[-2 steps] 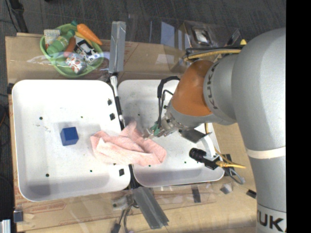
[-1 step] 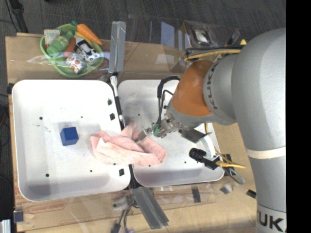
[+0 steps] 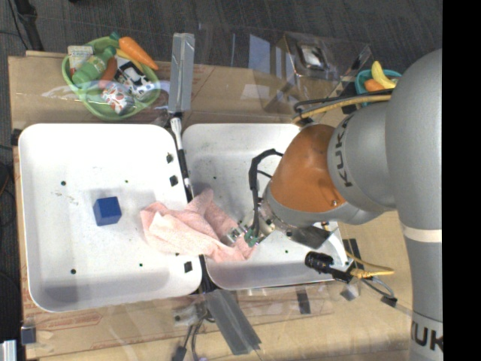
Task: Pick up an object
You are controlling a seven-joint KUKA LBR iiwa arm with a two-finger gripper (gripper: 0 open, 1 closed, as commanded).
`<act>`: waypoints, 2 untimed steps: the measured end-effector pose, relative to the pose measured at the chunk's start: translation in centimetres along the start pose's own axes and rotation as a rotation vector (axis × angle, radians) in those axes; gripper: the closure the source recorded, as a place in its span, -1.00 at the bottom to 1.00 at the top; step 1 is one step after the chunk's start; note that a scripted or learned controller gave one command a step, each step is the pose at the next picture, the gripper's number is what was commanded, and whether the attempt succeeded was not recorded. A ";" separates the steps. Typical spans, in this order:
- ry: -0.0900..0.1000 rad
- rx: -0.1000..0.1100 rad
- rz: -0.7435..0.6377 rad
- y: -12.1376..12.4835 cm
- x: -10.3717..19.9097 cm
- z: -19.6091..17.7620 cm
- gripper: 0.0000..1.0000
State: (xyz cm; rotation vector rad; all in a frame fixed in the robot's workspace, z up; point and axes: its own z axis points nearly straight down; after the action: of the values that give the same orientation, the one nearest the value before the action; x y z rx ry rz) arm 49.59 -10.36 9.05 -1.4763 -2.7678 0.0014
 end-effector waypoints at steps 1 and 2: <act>-0.002 -0.003 0.258 3.8 -3.3 -1.6 -1.00; 0.000 0.000 0.122 -1.3 1.7 0.0 -1.00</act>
State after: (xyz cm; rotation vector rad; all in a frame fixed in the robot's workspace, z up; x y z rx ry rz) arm 47.58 -9.66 9.05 -1.6430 -2.6726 0.0018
